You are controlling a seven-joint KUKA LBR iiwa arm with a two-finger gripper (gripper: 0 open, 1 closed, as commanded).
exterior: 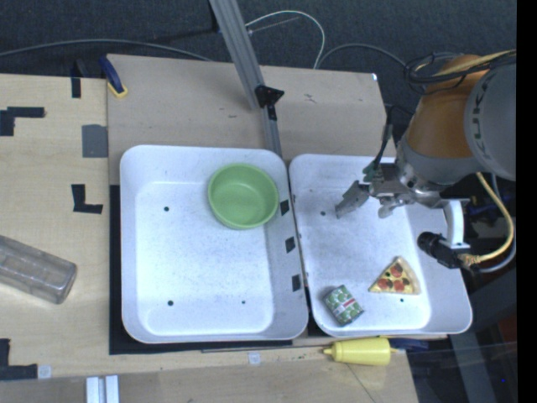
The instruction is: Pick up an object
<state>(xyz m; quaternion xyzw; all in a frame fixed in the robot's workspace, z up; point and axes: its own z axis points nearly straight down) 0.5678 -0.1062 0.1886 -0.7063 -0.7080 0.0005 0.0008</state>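
My gripper (pixel 367 205) hangs over the upper middle of the right bin (pixel 329 243), its two fingers spread apart with nothing between them. A pizza-slice toy (pixel 395 277) lies in the right bin's lower right part, below the gripper. A small green box (pixel 343 304) lies near that bin's front edge. A green bowl (pixel 242 195) sits in the upper right part of the left bin (pixel 159 259).
A yellow bottle (pixel 362 351) lies on the bench just in front of the right bin. A clear plastic container (pixel 33 269) lies at the far left. A grey pole (pixel 239 40) slants down to the bins' divider. Cables run behind the bench.
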